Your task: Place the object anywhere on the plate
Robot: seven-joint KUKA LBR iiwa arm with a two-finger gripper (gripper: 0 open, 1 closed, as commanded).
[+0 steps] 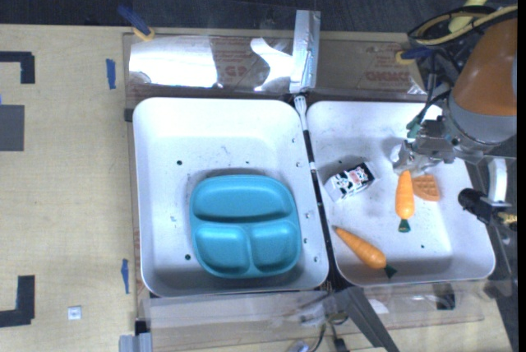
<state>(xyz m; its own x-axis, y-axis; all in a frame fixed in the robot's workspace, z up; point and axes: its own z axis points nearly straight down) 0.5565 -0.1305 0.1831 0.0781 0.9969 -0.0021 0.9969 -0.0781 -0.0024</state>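
The plate (244,225) lies in the left bin (156,128). In the right bin (362,124) lie a small box (350,180) on the left, two carrots (404,196) (362,248), and a wedge (426,188).

We look down on two white bins: the left bin (156,136) holds a blue divided plate (244,224); the right bin (362,128) holds two toy carrots (404,196) (362,248), a small black-and-white object (352,179), with the gripper (419,151) above one carrot
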